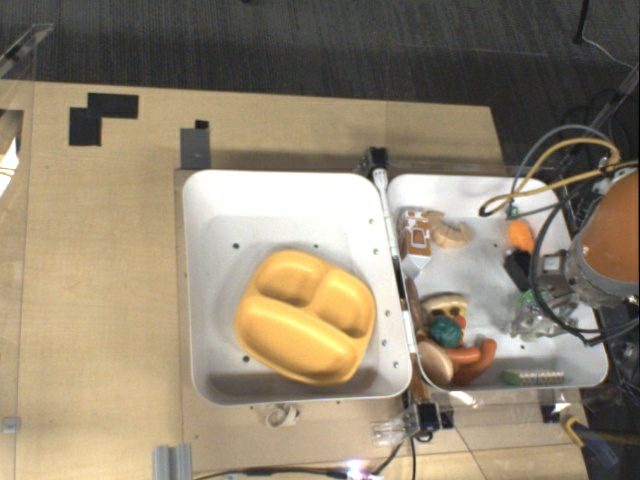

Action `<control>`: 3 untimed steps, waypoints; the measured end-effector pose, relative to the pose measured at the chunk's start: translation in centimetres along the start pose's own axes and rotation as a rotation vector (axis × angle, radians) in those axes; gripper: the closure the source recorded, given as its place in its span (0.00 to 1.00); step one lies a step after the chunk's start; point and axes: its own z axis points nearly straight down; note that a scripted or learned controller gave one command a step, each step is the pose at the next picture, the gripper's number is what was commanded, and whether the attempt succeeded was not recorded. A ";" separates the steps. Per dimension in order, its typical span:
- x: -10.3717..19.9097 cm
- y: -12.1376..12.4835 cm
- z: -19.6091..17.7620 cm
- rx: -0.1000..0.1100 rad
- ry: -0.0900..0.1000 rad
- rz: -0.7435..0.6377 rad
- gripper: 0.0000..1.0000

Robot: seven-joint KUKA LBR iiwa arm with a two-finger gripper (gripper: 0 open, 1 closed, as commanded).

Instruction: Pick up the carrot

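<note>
The carrot (519, 235) is a small orange piece lying in the upper right part of the right bin (480, 193), next to the yellow cable. My gripper (528, 303) hangs over the bin's right side, just below the carrot and a short way apart from it. The grey arm with its orange band (610, 233) comes in from the right and hides the bin's right wall. Nothing shows in the gripper.
A large yellow bread-shaped toy (305, 313) fills much of the left bin (215, 218). In the right bin lie a brown-and-white packet (417, 233), a beige piece (452, 234), a teal item (447, 333), a red sausage (478, 358) and a green stick (535, 375).
</note>
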 end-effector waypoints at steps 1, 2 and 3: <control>0.0 0.0 0.0 -0.001 0.000 0.000 0.00; -0.2 1.5 1.3 -0.011 0.007 0.092 0.00; -0.5 1.1 0.0 0.001 0.003 0.089 1.00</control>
